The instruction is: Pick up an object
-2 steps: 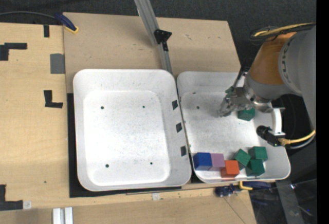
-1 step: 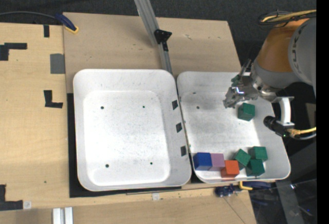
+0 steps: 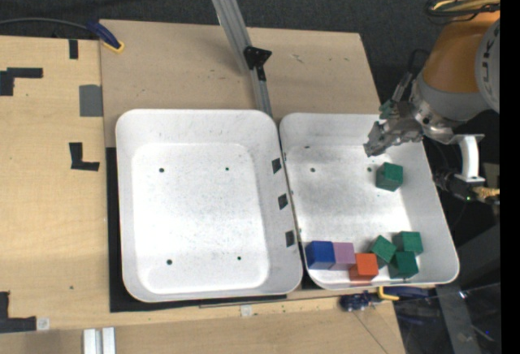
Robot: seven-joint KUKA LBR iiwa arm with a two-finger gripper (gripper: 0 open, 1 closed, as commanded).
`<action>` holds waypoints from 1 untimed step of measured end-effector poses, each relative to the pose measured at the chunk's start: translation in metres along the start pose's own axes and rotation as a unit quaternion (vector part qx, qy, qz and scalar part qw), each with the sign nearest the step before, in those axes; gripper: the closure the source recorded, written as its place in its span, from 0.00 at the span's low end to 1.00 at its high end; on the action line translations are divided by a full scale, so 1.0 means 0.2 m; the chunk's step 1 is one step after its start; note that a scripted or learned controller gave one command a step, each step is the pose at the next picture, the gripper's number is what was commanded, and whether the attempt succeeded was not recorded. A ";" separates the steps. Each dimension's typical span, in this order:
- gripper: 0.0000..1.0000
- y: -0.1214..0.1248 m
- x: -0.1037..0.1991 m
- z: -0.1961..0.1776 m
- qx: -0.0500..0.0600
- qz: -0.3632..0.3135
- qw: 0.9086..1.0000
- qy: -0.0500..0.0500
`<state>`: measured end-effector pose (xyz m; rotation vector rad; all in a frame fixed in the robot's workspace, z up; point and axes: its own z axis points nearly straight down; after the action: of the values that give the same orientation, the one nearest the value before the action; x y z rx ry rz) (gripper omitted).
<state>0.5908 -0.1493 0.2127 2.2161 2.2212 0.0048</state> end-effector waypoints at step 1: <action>1.00 0.02 0.24 -0.02 0.002 -0.002 1.000 0.001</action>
<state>0.5954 -0.1011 0.2166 2.2153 2.2290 0.0024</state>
